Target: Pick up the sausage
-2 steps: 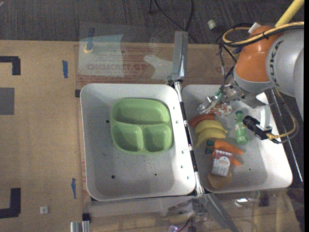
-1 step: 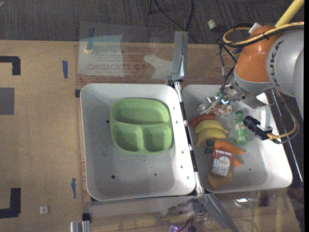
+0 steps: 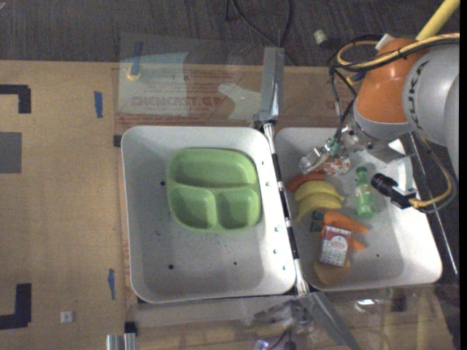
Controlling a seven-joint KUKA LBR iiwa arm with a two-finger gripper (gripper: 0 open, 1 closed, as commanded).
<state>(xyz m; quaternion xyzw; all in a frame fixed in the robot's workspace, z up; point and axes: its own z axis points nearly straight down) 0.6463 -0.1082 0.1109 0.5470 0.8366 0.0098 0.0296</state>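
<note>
Snack box [image 3: 335, 245] front | sausage [image 3: 306, 181] just left-below tool [image 3: 330, 152]

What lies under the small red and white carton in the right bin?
The small red and white carton rests on a round tan piece, whose lower edge sticks out below it, with an orange carrot at its top edge. Whatever lies beneath its middle is covered.
</note>
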